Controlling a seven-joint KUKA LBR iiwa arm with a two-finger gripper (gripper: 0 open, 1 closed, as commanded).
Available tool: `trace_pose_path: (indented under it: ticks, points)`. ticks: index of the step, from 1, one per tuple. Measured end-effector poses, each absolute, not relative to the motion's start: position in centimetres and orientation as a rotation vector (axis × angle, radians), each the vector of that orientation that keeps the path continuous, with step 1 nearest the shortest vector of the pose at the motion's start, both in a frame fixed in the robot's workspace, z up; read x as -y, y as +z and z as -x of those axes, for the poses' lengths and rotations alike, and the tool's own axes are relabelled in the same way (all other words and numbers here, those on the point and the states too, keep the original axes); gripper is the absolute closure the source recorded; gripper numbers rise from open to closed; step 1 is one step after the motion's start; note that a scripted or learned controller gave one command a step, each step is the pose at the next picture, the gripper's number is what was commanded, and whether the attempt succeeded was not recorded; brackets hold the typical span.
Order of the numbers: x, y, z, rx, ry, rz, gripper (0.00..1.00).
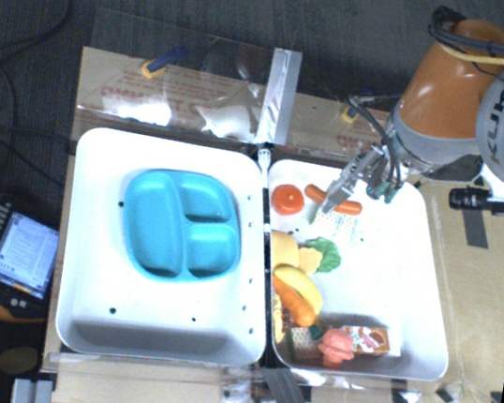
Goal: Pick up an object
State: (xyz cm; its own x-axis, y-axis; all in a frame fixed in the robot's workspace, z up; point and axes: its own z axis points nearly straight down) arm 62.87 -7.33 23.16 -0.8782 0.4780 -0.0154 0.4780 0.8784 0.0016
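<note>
Nothing is lifted yet: the pincer (332,202) hangs low over the right bin (430,272), whether spread or pressed together I cannot tell, its tips just above the orange sausage (317,195), the tomato (287,198) beside it, other toys nearer the camera.

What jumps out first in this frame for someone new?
The bright blue divided tray lies alone in the left bin. The right bin holds a huddle of toy food along its left and near sides: a banana, green leaf and pink piece. The tool hangs over that bin's far end by an orange sausage and red tomato.
</note>
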Motion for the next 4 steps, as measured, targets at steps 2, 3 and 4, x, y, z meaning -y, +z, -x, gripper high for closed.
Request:
trace_pose_path:
  ticks: [2, 3, 4]
  points:
    - [7.3, 25.1, -63.1, -3.025, -0.003, -0.77, 1.0]
    - [7.3, 26.0, -63.2, -3.022, -0.003, -0.769, 1.0]
    - [14.3, 31.0, -64.0, -3.12, -0.003, -0.324, 1.0]
